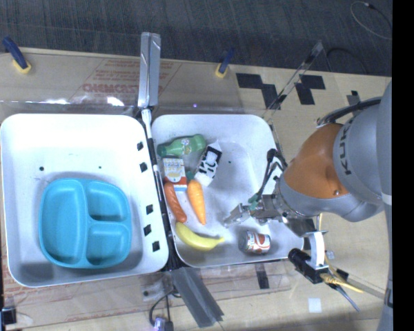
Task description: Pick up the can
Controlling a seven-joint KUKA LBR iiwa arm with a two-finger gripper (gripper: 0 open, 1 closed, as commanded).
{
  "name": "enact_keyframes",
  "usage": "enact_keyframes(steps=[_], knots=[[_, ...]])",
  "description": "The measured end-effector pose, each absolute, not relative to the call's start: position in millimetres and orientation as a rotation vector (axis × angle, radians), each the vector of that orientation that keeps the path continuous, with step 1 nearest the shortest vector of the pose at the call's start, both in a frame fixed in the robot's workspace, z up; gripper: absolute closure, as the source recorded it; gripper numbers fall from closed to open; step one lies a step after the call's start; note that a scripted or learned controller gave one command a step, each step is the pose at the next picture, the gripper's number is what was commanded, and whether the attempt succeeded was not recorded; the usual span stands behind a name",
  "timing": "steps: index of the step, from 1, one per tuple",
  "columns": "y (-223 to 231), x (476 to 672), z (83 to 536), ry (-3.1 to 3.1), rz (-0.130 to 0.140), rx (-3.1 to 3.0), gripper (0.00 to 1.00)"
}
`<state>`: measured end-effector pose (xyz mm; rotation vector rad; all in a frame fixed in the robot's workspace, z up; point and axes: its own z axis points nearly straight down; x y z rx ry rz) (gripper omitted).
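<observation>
Gripper [240,214] in the lower right of the frame, fingers spread with nothing between them, poised just above-left of the can [255,242] (lying in the right bin [252,126]).

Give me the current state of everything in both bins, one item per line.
can: on its side, right bin, ungrasped
hand: above right bin, beside the can
banana: lying flat
carrot: lying flat
green bottle: on its side
blue tray: flat in left bin

White letters "KU" stand on the grey robot arm [362,150]. Faint red print on the clear plastic sheet [110,81] cannot be read.
</observation>
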<state>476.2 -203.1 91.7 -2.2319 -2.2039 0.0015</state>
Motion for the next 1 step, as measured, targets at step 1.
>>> enact_keyframes(steps=[1], knots=[[-209.0,477.0,92.3,-2.172,0.000,-2.271,0.00]])
